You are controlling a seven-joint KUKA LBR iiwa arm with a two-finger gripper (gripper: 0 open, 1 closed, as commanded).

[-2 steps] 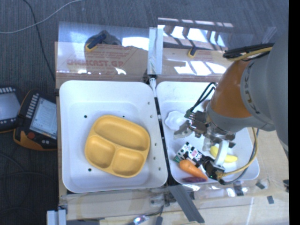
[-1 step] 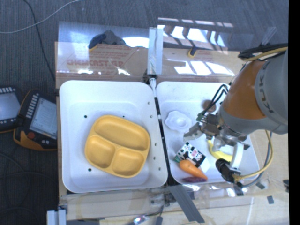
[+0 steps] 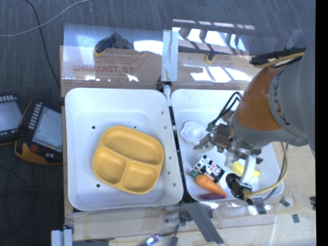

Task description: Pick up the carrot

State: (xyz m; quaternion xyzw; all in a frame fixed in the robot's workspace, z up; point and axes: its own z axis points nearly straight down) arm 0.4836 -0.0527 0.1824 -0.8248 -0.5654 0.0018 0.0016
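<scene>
Carrot (image 3: 209, 183) is lying by the front wall of the right bin (image 3: 202, 104) while your claw (image 3: 216, 141) is hanging nearby, its grip state being impossible to tell, so you are sitting at approach, needing to centre and lower onto it.

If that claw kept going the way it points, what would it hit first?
Likely the gripper meets the black-and-white item beside the carrot, or bare bin floor; depth is unclear.
</scene>
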